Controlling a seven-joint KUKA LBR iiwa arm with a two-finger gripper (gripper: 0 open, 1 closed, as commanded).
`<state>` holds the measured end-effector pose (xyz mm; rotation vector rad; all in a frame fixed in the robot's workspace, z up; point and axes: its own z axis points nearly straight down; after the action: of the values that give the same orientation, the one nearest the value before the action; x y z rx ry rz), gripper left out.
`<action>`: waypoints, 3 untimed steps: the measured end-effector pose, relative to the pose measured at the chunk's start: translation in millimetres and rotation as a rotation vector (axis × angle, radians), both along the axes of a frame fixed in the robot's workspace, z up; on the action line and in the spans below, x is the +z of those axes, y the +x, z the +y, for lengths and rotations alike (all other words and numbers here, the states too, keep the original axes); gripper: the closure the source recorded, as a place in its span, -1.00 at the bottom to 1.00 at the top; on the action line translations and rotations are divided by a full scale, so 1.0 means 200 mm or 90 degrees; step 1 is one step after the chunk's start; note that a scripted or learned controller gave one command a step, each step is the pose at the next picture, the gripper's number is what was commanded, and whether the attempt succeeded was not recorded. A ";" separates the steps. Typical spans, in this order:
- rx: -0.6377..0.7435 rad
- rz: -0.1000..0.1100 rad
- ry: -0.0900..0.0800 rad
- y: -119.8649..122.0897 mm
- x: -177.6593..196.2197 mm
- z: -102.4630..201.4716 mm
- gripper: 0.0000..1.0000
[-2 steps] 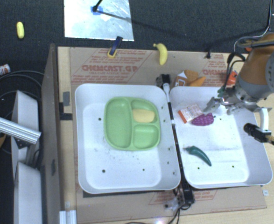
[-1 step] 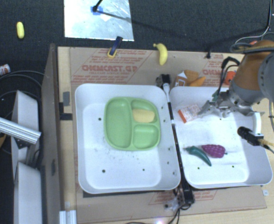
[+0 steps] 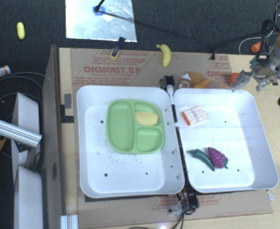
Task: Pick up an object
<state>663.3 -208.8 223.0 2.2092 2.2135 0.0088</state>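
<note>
Right bin (image 3: pixel 261 142): purple grape bunch (image 3: pixel 217 157) near its front edge, touching a dark green pepper (image 3: pixel 202 158) on its left. Red-and-white packet (image 3: pixel 194 115) lies flat near the bin's back-left corner, well apart from both. Left bin (image 3: pixel 89 142) holds a green divided plate (image 3: pixel 125 128) with a yellow piece (image 3: pixel 147 118) in one compartment. My tool (image 3: pixel 261 78) sits over the right bin's back-right corner, can't tell if spread

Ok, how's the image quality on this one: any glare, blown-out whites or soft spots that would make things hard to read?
Camera view: even lighting overall; the white bins read bright but keep their rims; the shiny sheet on the dark floor glares. The pincer at the right edge looks slightly soft, its fingers hard to read. The green tray and grapes are clear, with faint shadows.
</note>
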 end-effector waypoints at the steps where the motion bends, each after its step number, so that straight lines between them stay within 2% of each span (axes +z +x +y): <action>1: -0.001 0.011 0.005 -0.12 -0.53 0.01 -1.00; 2: 0.003 0.009 0.005 -0.31 -0.29 0.32 -1.00; 3: 0.003 0.012 0.005 -0.53 -0.38 0.53 -1.00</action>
<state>556.6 -103.5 146.6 2.2177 2.2317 -0.0018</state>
